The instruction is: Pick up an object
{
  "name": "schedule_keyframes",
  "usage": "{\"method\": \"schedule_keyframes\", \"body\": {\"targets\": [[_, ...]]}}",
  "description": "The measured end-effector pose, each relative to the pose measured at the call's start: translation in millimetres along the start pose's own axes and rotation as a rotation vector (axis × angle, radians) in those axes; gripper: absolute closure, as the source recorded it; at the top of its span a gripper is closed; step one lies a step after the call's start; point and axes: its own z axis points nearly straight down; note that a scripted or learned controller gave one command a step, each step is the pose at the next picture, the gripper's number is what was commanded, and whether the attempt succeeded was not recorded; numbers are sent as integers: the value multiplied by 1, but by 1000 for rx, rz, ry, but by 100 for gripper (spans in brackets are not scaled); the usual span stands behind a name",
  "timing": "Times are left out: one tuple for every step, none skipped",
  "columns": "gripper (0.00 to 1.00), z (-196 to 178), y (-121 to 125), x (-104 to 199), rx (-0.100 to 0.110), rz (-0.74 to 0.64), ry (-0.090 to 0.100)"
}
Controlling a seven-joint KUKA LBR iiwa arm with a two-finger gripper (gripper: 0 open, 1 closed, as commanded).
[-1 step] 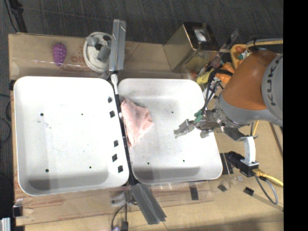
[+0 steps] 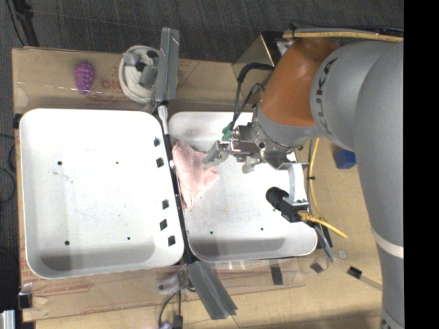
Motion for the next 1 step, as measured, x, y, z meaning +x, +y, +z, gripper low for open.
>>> {"method": "schedule_keyframes", "body": {"targets": [[0, 34, 32, 0, 1, -14, -1]]}}
